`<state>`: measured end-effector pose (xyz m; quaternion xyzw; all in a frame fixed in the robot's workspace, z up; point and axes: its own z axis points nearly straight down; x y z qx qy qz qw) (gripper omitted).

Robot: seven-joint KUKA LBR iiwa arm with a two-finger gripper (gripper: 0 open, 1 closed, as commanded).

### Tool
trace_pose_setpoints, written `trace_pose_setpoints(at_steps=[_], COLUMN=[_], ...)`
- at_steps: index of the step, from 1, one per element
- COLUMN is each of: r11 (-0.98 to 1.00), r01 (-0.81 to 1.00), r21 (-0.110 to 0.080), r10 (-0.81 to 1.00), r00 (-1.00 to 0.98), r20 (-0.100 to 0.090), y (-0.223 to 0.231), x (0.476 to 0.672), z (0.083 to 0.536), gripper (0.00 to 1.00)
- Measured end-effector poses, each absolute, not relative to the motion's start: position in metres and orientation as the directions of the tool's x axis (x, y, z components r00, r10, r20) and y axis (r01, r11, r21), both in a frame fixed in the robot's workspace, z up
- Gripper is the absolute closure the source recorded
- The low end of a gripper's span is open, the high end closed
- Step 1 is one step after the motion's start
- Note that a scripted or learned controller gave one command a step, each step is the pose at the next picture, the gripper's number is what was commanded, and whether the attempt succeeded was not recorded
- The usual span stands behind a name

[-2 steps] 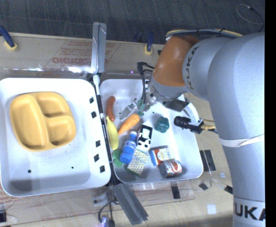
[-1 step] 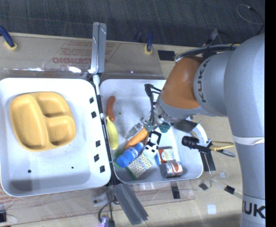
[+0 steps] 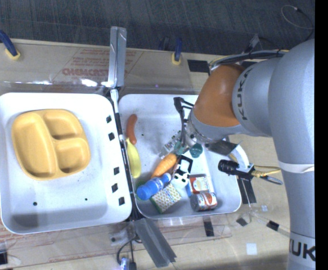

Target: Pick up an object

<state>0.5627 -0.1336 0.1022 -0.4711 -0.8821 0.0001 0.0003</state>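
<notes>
Reaching in from the right, low over the right bin (image 3: 152,103), end effector (image 3: 182,145) tucked under the orange wrist band; grip state impossible to tell. Nearest candidate: the orange carrot (image 3: 165,165), lying just below and slightly left of the end effector, long axis slanting from lower left to upper right. Crowded close by a blue bottle (image 3: 152,187) and a yellow banana (image 3: 133,157). Probably needing a short drop down-left, squeezing across the carrot's width

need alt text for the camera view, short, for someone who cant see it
A grey and orange robot arm reaches from the right into the right white bin, its hand low over a carrot among a blue bottle, a banana and a sausage. The left bin holds a yellow divided tray.
</notes>
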Motion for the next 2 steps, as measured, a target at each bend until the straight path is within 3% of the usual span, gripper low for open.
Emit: trace_pose_setpoints(at_steps=[1,2], r11=[0.517,0.545], r01=[0.856,0.838], r21=[0.001,-0.001], r10=[0.856,0.838], r00=[-0.517,-0.545], r20=[-0.001,0.0], y=[-0.074,-0.117], x=[0.658,0.585], z=[0.193,0.244], gripper=[1.0,1.0])
